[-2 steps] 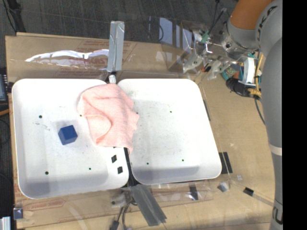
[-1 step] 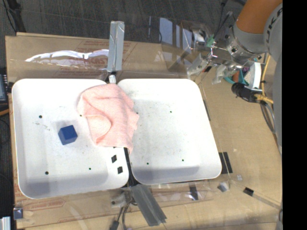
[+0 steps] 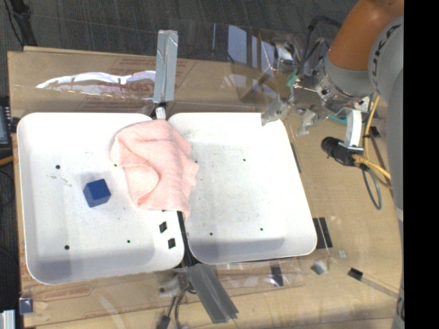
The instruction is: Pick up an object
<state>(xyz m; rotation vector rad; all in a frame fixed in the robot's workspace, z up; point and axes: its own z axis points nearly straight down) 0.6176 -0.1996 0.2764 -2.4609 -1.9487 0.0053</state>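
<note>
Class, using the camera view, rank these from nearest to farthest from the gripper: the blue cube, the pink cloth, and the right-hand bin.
Measured from the gripper, at the right bin's upper right corner:
1. Right bin: the gripper is over its far rim.
2. Pink cloth: draped across the divide between the bins, mostly in the left bin.
3. Blue cube: in the left bin, left of the cloth.

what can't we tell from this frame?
- Gripper: camera view, small and blurred against the bench clutter; its state is unreadable.
- Pink cloth: draped over the divider between the left bin and right bin; whatever lies under it is covered.
- Blue cube: underside and far faces face away from the camera.
- Arm: cut off by the top edge.
</note>
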